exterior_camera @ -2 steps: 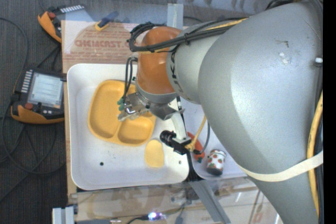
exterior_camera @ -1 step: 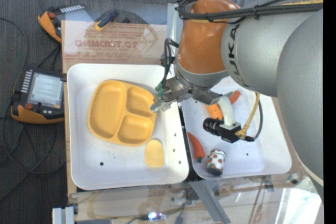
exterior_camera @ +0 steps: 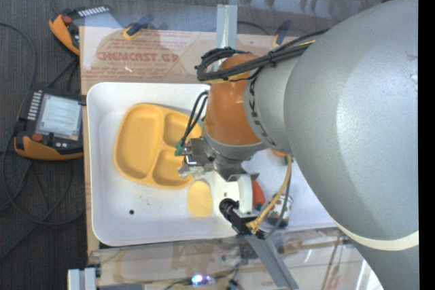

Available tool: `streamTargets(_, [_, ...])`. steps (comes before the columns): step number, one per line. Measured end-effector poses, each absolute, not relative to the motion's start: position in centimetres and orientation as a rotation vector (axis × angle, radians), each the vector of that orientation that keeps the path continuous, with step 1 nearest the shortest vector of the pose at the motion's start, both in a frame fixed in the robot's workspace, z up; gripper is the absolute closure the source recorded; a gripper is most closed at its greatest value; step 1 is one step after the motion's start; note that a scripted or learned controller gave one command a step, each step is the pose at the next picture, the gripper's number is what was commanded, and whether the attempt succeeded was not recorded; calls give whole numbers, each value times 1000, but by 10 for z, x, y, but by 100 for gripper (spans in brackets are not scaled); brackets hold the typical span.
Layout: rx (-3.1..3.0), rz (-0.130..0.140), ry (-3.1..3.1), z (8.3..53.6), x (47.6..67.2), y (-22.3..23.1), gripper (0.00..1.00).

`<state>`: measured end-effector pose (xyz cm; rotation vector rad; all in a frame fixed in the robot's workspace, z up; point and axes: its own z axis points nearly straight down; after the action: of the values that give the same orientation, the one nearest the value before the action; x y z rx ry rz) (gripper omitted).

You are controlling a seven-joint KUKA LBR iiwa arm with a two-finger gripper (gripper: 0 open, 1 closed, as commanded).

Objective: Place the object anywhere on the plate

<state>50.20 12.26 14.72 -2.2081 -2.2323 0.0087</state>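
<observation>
A yellow plate (exterior_camera: 146, 142) with separate compartments lies in the left white bin (exterior_camera: 109, 214). Just off the plate's lower right edge, a small pale yellow object (exterior_camera: 200, 200) rests on the bin floor. My gripper (exterior_camera: 195, 166) hangs low over the plate's right rim, directly above that object. The orange band and the grey wrist hide the plate's right side.
The big grey arm covers most of the right bin. Beneath it a red-orange item (exterior_camera: 257, 191) peeks out. A cardboard sheet (exterior_camera: 136, 61) lies behind the bins, and a teach pendant (exterior_camera: 53, 120) sits on the floor to the left.
</observation>
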Motion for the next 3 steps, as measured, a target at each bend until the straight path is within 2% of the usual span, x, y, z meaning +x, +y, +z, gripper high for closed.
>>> streamTargets(1, [-2597, -25, -1774, 95, 535, 130, 100])
streamTargets(2, [-2415, 9, -2011, 224, 486, 165, 100])
streamTargets(3, [-2768, 14, -1486, 114, 536, 139, 100])
